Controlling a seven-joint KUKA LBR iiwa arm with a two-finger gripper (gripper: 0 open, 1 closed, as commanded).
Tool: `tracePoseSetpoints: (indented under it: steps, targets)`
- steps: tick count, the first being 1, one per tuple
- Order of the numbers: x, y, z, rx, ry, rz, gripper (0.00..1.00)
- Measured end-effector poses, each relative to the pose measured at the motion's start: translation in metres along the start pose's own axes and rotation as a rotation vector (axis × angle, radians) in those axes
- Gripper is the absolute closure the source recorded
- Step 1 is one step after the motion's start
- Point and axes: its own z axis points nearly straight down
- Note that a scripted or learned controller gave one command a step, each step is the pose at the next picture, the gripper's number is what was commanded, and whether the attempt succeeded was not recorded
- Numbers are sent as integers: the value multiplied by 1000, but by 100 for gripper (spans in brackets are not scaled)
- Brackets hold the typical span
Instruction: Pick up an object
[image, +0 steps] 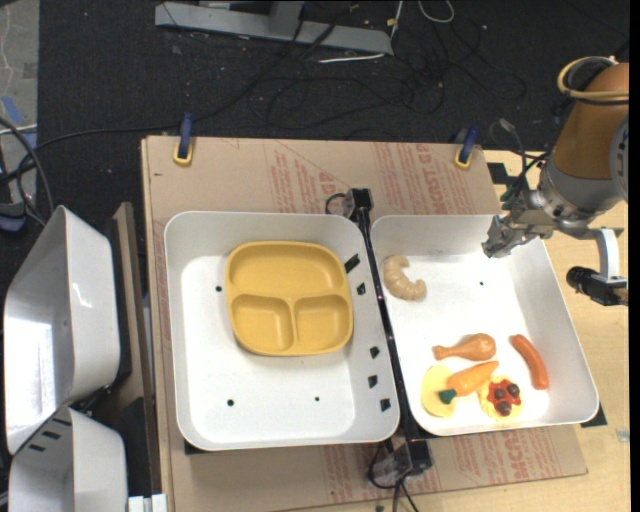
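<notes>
Progress stands at the approach stage: no object is lifted. Gripper (497, 243) hovers over the upper right corner of the right bin (455, 262); whether it is spread or pressed together cannot be told, and nothing is seen in it. Candidate objects all rest on the bin floor: croissant (404, 279) near the upper left, drumstick (467, 348), carrot (467, 379) and sausage (529, 360) toward the near edge. Descent, grasp and lift remain. The yellow tray (290, 298) occupies the left bin (200, 400).
</notes>
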Motion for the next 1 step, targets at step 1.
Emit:
tracePoseSetpoints:
  steps: [1]
  targets:
    - [0,2,-42,-2,-1,0,100]
